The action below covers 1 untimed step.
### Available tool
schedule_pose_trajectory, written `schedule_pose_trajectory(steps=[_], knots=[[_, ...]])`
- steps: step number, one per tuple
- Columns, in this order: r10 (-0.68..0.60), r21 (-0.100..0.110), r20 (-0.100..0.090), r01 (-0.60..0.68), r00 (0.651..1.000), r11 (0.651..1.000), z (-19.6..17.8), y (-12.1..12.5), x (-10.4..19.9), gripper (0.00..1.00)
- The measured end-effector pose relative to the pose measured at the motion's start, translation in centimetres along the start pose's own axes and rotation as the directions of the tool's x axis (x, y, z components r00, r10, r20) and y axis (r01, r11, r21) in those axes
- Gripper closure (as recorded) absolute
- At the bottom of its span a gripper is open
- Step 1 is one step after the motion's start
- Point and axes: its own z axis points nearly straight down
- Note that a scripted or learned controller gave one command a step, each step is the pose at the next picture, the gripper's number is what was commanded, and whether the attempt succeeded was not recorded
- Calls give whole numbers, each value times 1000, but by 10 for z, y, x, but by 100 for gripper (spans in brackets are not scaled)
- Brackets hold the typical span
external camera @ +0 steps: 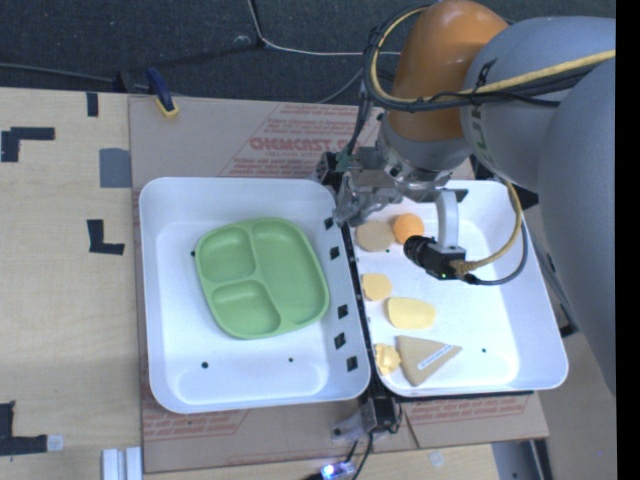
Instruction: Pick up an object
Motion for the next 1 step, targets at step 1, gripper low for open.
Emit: schedule_pose_trajectory(steps=[1], knots=[[-1,0,0,1,1000,1000,-1,-5,55,100]])
